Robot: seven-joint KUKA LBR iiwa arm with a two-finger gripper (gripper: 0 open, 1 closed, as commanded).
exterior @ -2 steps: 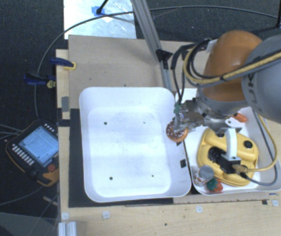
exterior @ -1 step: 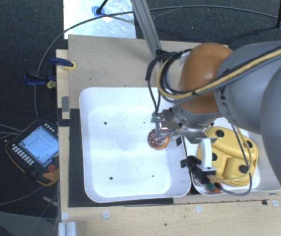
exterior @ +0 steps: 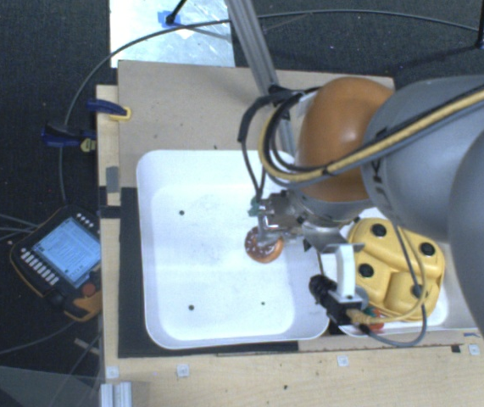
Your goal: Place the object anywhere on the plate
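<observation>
No text, label, brand, number or sign can be read anywhere in the camera view. The handheld pendant (exterior: pixel 59 257), at nine o'clock beside the left white bin (exterior: pixel 216 253), has a lit blue screen whose contents are too small and blurred to make out. The yellow object (exterior: pixel 394 265), at four o'clock, bears dark round spots but no lettering. The bench (exterior: pixel 182 108) and the arm (exterior: pixel 445 142) carry no legible marking.
</observation>
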